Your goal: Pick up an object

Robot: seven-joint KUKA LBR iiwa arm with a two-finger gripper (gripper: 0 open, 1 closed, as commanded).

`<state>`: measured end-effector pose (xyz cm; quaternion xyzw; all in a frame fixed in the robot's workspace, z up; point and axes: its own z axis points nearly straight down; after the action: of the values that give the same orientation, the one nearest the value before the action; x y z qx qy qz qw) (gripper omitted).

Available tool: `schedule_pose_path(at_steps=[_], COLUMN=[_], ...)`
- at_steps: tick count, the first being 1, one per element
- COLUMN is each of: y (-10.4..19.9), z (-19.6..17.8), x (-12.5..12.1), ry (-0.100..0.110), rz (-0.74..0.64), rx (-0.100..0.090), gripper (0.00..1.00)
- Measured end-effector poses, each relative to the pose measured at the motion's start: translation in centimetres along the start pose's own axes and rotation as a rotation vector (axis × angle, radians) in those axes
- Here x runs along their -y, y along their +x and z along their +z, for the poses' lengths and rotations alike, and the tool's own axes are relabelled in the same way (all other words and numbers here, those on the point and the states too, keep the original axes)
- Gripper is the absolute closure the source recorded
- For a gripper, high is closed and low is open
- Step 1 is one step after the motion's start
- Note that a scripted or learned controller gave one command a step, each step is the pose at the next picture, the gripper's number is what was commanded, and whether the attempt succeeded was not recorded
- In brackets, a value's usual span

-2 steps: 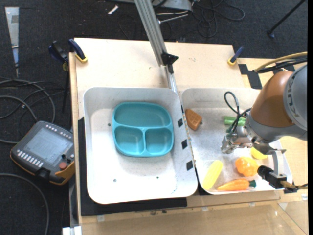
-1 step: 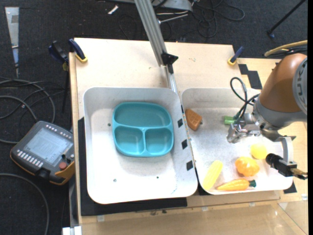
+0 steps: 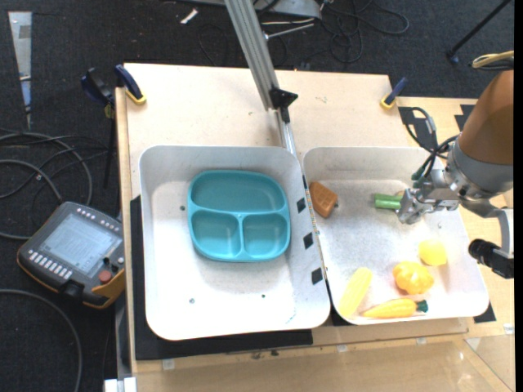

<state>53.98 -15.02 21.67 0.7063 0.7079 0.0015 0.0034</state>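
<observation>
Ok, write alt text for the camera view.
The arm's tool sits low in the right bin at a green object, with yellow toy foods and a brown piece nearby. The left bin holds a teal divided tray.

Open white floor spans the right bin's middle (image 3: pixel 359 239), hemmed by yellow plastic toys (image 3: pixel 413 278) (clustered low) and a green cylinder (image 3: pixel 386 202).

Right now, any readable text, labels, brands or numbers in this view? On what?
None can be read.
Teach pendant left of the bench: its screen and buttons carry marks, too small and blurred to read.
Teal divided plate, the white bins and the toy foods near the gripper: no print seen.
</observation>
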Motion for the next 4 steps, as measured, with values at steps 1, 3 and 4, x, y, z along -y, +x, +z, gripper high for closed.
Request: schedule_pose_path(at_steps=[1, 3, 4], y=[0.0, 11.0, 15.4], z=[-5.3, -5.1, -3.6], x=[-0.2, 1.5, 2.2], ry=[0.001, 0.008, 0.009], rz=[-0.001, -0.006, -0.005], rx=[0.0, -0.004, -0.004], gripper=[1.0, 1.0, 1.0])
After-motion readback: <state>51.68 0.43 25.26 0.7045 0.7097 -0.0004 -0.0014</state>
